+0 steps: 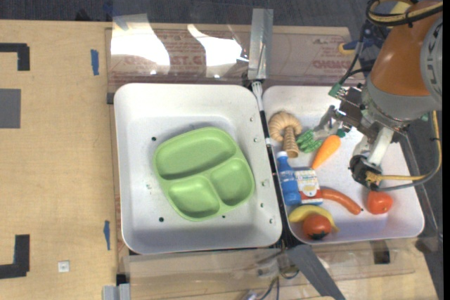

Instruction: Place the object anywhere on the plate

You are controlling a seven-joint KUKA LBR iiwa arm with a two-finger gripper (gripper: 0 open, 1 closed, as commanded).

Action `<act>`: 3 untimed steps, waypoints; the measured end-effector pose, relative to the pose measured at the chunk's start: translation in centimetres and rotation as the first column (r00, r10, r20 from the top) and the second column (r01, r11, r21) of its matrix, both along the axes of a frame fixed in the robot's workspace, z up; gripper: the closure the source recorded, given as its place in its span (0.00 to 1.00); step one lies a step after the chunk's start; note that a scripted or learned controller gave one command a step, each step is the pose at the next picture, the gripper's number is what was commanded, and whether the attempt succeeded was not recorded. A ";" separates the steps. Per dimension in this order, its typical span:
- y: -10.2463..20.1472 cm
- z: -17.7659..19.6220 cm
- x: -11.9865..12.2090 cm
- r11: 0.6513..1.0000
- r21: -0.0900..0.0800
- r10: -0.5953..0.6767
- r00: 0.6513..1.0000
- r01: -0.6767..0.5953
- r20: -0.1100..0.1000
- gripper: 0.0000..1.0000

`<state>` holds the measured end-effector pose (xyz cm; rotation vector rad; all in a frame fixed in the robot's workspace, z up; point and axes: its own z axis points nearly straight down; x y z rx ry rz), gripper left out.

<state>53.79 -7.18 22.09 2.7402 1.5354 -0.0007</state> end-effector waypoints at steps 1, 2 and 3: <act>0.0 0.0 0.0 1.000 0.000 0.000 1.000 0.000 0.000 0.00; 0.0 0.0 0.0 1.000 0.000 0.000 1.000 0.000 0.000 0.00; 0.0 0.0 0.0 1.000 0.000 0.000 1.000 0.000 0.000 0.00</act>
